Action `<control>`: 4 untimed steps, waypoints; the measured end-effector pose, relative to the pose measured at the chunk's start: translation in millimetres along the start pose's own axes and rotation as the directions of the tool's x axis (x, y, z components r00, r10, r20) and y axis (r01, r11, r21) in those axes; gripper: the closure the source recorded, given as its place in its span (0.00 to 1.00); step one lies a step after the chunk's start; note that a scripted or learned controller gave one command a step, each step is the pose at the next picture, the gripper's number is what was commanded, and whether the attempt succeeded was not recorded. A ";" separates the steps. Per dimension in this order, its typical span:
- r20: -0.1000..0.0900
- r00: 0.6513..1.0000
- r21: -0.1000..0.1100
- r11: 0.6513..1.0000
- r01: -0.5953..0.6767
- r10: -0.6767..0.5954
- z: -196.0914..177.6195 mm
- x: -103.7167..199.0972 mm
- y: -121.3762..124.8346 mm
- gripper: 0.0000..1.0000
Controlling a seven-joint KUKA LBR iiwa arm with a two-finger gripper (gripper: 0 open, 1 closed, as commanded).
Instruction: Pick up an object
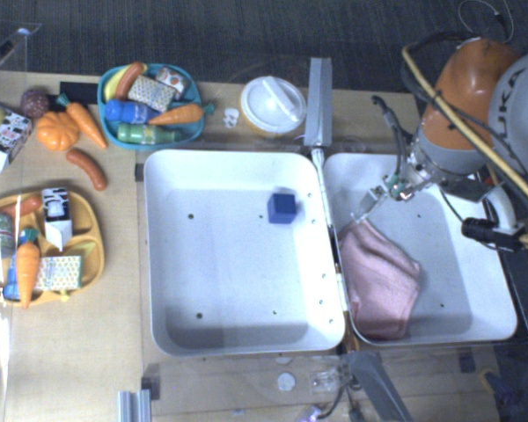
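Your gripper (370, 206) hangs right of centre, over the pink cloth (380, 280); you cannot tell its finger state. A blue cube (282, 207) sits centre frame.

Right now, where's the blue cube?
The blue cube sits in the left bin, toward its upper right, near the divider; the pink cloth lies in the right bin.

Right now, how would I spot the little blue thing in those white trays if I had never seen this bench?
Find the two white bins side by side and take the left bin. The blue cube sits alone toward its upper right corner, near the divider. Its neighbour, a crumpled pink cloth, lies in the right bin.
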State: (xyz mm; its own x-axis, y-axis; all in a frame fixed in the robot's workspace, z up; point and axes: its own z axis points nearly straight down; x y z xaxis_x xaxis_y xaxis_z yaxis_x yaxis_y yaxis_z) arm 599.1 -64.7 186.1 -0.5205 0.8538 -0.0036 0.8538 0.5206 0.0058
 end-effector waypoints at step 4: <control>0.000 0.990 0.001 0.990 0.140 -0.140 49.1 -63.7 -17.4 1.00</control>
State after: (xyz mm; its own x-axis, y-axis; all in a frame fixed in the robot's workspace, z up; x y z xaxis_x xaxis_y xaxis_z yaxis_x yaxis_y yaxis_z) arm 617.8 -128.2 137.2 -0.6353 0.7723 -0.0048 0.7723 0.6353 0.0038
